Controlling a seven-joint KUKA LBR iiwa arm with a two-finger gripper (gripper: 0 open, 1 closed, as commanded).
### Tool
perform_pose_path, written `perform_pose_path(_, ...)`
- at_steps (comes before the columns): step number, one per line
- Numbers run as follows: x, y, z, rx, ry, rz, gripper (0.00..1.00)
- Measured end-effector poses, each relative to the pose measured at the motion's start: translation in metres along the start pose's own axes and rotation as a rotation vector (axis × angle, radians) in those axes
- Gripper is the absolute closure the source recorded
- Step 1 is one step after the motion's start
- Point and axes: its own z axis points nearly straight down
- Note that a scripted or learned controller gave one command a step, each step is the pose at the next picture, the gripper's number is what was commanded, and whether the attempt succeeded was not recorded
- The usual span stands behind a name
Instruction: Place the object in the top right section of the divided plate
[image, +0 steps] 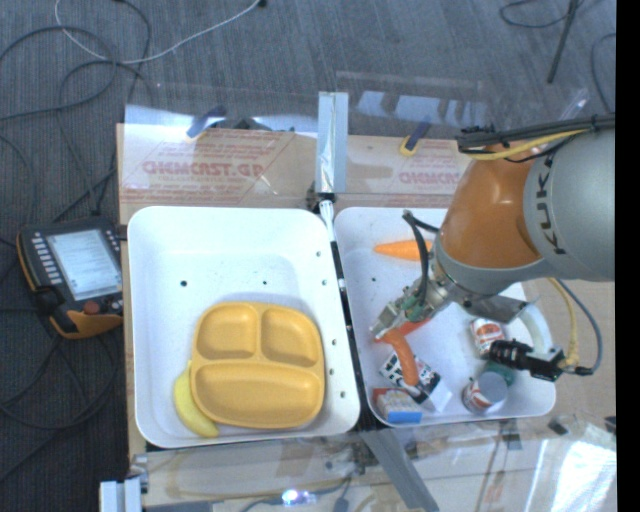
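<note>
You are looking down on two shallow white bins side by side on a bench. The yellow divided plastic plate (258, 364) is lying in the left bin (160, 240), towards its front edge, with a yellow banana (192, 408) tucked under the plate's front-left rim. The plate's top right section, the small compartment nearest the bins' shared wall, is sitting bare. The grey and orange arm is reaching over the right bin (362, 232), and its gripper (398, 318) is hanging low near that bin's left wall, right over a long orange carrot-shaped piece (400, 350); whether that piece is actually caught cannot be told, and the gap between the tips is too small to judge. A second orange carrot-like piece (402, 250) is lying towards the back edge, with small cans and a box along the front edge. To do this step well, confirm a firm grasp before lifting, clear the shared wall, then lower into the small right compartment. The arm is reading "KUKA"; faded red lettering on the cardboard behind the bins is not legible.
</note>
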Motion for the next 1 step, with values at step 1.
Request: perform_pose_path(1,-0.0701,-0.0562,-0.0169,-0.001,-0.003,0.091,1.0)
